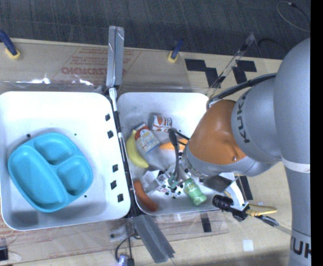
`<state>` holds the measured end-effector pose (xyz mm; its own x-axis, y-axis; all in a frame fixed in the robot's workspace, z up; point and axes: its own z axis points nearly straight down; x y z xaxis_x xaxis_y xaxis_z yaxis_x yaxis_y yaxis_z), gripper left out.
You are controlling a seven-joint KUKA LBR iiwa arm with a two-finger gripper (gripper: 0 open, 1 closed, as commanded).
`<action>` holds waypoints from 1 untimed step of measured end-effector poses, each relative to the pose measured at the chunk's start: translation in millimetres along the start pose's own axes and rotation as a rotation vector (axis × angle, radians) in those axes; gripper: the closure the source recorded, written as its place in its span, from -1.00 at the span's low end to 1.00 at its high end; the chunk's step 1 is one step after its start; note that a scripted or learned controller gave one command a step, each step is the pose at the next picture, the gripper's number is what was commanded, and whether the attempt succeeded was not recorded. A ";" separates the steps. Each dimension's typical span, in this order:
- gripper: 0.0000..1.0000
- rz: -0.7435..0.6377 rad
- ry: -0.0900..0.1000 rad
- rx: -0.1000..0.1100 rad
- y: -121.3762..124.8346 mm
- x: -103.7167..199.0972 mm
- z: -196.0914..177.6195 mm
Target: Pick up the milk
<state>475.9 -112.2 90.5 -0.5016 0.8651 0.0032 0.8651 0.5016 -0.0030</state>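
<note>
The grey arm point(286, 110), orange band above its wrist, loomed over the right-hand bin point(197, 101), its gripper point(175, 183) lowered among crowded groceries; whether the claw was spread or pressed together could not be told. What appeared to be the milk point(147, 139), a small white carton, lay beside the banana point(135, 152), apart from the gripper. Nearer the claw were a green bottle point(194, 192) and a sausage point(145, 196). The risk seemed plain: closing there could catch the wrong item or knock neighbours against the carton. A blue tray point(48, 170) sat in the left bin point(6, 107).
</note>
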 end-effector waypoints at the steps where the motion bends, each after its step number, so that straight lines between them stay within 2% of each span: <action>1: -1.00 0.158 -0.002 -0.001 5.4 9.2 -0.3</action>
<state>475.9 -101.6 90.8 -0.3592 0.9333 0.0003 0.9333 0.3592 -0.0023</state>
